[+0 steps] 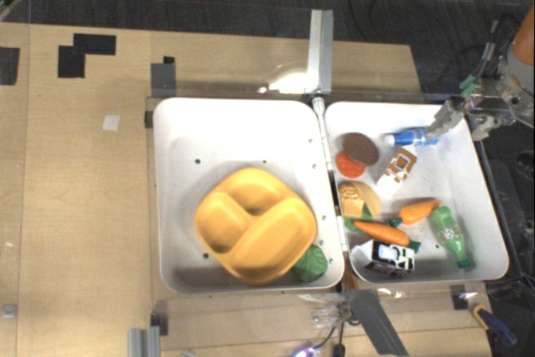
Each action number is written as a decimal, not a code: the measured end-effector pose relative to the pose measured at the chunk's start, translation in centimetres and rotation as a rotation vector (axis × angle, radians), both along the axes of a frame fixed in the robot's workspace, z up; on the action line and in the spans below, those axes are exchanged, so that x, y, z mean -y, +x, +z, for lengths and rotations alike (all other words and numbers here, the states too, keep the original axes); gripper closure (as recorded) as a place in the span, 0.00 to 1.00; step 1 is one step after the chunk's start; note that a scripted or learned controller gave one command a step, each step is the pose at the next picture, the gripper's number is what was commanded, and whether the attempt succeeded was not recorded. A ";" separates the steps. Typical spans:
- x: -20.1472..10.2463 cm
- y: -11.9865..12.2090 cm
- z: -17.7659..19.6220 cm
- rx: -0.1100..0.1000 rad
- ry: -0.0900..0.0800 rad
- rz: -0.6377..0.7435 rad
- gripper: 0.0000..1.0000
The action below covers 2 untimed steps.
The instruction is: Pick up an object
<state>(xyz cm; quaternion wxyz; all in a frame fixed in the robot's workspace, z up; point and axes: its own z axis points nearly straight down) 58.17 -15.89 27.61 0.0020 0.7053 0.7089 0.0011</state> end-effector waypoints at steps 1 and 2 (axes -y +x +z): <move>-6.1 0.0 -11.0 -0.003 0.002 0.005 0.00; -12.4 0.8 -9.1 -0.001 0.003 -0.201 0.00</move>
